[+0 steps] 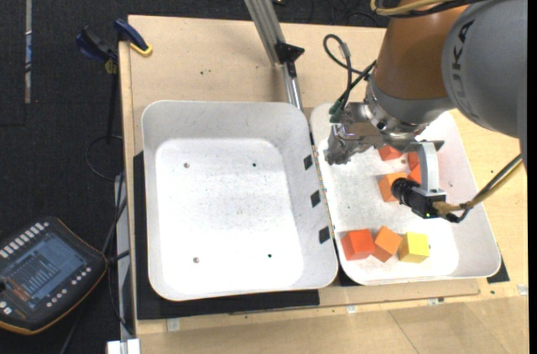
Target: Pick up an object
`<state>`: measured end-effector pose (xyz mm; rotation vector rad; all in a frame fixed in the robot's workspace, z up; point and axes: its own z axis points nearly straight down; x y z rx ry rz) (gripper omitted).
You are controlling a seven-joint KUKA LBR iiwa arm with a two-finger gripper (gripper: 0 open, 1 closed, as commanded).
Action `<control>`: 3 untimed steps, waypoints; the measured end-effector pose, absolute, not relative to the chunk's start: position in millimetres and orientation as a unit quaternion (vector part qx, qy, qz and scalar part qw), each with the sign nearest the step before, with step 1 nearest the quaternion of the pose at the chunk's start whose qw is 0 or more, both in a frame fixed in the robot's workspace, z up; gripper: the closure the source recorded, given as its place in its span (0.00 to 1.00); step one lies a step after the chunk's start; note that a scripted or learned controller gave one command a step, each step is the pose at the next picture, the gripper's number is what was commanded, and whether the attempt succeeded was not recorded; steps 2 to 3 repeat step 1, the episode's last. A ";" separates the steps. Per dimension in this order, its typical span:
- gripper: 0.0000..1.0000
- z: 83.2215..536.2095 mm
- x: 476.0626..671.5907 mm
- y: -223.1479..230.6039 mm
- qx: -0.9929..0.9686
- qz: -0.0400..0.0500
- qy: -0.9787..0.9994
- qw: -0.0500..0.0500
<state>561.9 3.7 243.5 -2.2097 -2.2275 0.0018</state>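
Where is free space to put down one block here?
The left bin floor is bare from wall to wall. The right bin is crowded: the gripper at its near-left, three blocks along the front.

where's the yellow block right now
The yellow block lies in the right bin, near its front edge, just right of two orange blocks.

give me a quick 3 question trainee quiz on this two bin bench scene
1. True or false: the yellow block lies in the left bin.
2. Which block sits next to the yellow one? A) orange block B) blue block C) green block
3. Fill in: the red block lies near the ____ edge of the right bin.

Key: 1 false; 2 A; 3 front
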 end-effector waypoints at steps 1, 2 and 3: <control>1.00 248.3 550.6 50.7 -0.704 0.000 -0.710 0.001; 1.00 248.3 550.6 50.7 -0.704 0.000 -0.710 0.001; 1.00 248.3 550.6 50.7 -0.704 0.000 -0.710 0.001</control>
